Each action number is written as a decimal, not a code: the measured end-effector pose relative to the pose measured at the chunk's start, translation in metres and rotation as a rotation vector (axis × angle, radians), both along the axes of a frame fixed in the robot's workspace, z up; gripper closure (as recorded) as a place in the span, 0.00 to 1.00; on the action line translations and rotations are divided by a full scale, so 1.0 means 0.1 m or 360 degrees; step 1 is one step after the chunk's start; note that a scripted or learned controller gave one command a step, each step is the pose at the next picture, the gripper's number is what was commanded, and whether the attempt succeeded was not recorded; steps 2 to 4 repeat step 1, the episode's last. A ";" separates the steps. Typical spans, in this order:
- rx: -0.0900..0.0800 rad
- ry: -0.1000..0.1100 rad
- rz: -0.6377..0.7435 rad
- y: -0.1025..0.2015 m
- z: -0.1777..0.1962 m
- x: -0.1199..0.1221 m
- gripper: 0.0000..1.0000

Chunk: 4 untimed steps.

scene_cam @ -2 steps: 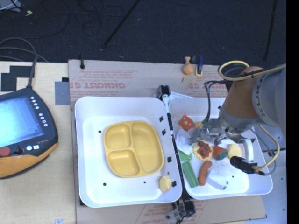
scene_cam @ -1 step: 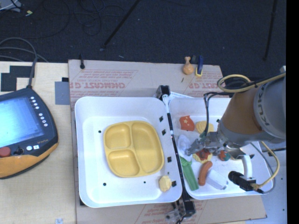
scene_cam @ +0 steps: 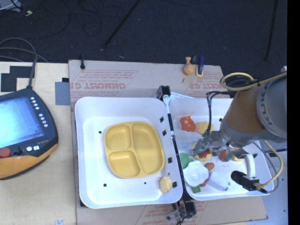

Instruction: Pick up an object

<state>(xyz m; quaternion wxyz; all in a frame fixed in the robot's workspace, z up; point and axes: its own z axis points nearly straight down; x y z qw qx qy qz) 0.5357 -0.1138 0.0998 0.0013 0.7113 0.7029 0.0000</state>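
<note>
Now we are at the reaching step: our gripper (scene_cam: 202, 147) is low inside the right bin (scene_cam: 267, 191), above a heap of small toys near the middle of this bin. Whether it already has something, we cannot tell, because the wrist hides this part. Close candidates are a red piece (scene_cam: 187, 123) toward the bin's far side, a white round piece (scene_cam: 195, 174) and a green piece (scene_cam: 184, 160) beside it. We judge that the next move needs one clear target and a straight descent, away from the bin wall.
</note>
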 end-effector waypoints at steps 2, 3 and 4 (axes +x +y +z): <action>0.0005 -0.0002 0.0028 0.82 0.95 0.30 1.00; 0.0005 -0.0002 0.0028 0.82 0.95 0.30 1.00; 0.0005 -0.0002 0.0028 0.82 0.95 0.30 1.00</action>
